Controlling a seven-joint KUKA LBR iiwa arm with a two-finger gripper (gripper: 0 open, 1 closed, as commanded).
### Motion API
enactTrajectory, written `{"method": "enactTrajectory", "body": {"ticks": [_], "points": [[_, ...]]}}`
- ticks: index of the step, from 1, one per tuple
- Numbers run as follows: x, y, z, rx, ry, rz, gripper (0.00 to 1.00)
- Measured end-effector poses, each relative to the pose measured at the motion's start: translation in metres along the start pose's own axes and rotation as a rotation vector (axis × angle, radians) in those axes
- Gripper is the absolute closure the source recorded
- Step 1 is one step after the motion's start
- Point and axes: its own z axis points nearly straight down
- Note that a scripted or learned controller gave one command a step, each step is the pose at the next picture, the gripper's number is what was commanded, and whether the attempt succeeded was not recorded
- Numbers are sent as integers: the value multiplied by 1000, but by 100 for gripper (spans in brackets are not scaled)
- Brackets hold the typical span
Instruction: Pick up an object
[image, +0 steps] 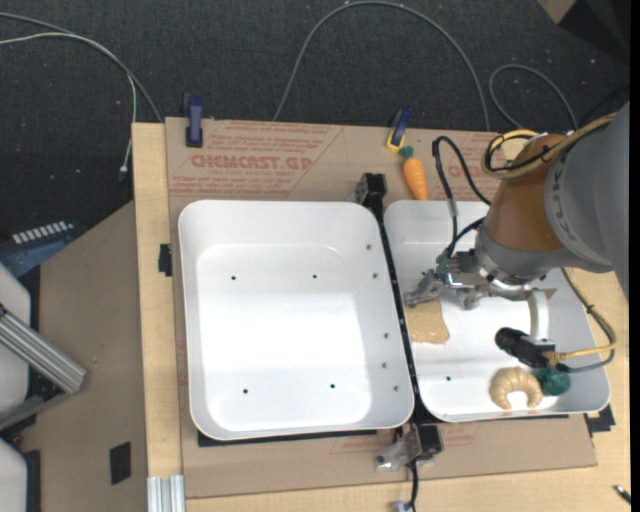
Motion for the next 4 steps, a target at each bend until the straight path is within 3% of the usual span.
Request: {"method": "enactTrajectory", "body": {"ticks": [1, 2, 3, 4], "points": [[0, 0, -11, 0, 1, 1, 100], [0, 0, -11, 0, 1, 1, 0], [12, -15, -103, -3, 1, 1, 0], [0, -34, -29, 11, 1, 3, 0]]}}
